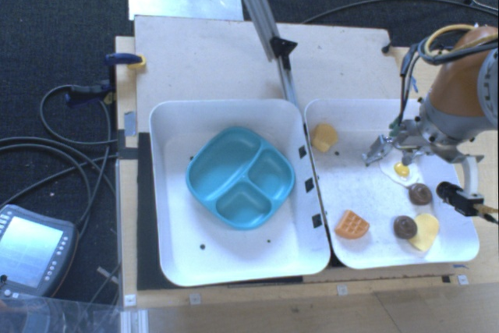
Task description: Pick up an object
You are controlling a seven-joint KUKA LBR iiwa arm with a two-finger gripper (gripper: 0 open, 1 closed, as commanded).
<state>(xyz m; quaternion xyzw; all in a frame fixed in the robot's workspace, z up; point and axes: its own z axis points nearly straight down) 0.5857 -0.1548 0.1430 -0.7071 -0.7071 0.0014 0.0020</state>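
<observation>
Fingers (373,156) of the gripper (382,150) are standing apart, as far as the slanted view is showing, with nothing lying between them, and they are hanging over the upper middle of the right bin (351,187). Starting from the left, the left bin (160,168) is carrying a blue divided plate (242,179) near its centre; being broad, flat and stiff, it is offering only a thin rim for a pinch and is looking like the hardest choice. Crossing into the right bin, a yellow lump (323,137) is sitting in the upper left corner, close to the wall. An orange waffle piece (352,225) is lying toward the lower edge, well apart from its neighbours. Just beside the gripper, to its right and slightly lower, a fried egg toy (401,169) is lying flat; it is probably light but thin, so the fingers would likely be sliding over it unless they are closing across its raised yolk. Further right, two brown discs are resting near the right edge, the upper disc (420,194) beside the egg and the lower disc (405,227) touching a pale yellow piece (426,232). All of these are looking like light, smooth, rigid play food, unlikely to break, and the waffle piece is seeming the easiest to take across its straight sides. The arm (464,90) is reaching in over the right edge.
</observation>
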